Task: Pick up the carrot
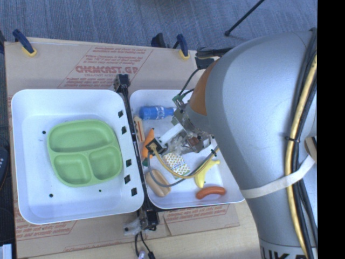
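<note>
Two shallow white bins sit side by side on a brown printed sheet (108, 63); the left bin (21, 144) holds a pale green divided plate (83, 151) with three compartments, lying flat near the bin's middle. The right bin (161, 97) is crowded; the grey arm (259, 117) reaches in from the right, its bulk covering much of that bin's right side.

The gripper (186, 138) hangs low over the middle of the right bin; whether it is spread or pressed together cannot be told from this angle. The carrot (147, 141) lies in the right bin against its left wall, a slim orange piece running roughly along that wall; it is just left of the gripper and looks apart from it.

A blue bottle (156, 112) lies on its side near the bin's far edge, behind the carrot. Nearer the front, a tan bun (159, 183) rests by the left wall; a yellow banana (207, 171) lies to its right, and a reddish-orange sausage (211, 192) lies just in front of the banana, close to the bin's front rim. A small checked-pattern item (177, 163) sits between the bun and the gripper; what it is cannot be made out.
</note>
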You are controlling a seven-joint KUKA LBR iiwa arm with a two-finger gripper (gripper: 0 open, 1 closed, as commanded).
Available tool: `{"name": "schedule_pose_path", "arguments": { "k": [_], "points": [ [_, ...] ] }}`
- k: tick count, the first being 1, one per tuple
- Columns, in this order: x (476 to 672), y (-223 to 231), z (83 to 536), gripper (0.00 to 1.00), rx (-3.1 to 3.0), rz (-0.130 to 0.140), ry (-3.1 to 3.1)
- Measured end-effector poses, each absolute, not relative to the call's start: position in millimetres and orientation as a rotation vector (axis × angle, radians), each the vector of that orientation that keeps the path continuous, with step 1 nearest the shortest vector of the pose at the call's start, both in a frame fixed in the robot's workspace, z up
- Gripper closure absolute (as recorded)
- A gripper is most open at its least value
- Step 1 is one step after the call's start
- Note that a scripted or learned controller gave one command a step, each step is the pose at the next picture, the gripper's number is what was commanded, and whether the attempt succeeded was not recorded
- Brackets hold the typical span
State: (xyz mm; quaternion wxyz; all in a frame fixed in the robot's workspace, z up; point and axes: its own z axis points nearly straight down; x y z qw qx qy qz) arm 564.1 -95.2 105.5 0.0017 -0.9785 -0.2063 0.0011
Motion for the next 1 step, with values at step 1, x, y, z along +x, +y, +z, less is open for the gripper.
{"name": "schedule_pose_path", "arguments": {
  "k": [1],
  "points": [
    [564.0,-95.0,105.5,0.00,-3.070,0.005,-0.648]
  ]
}}
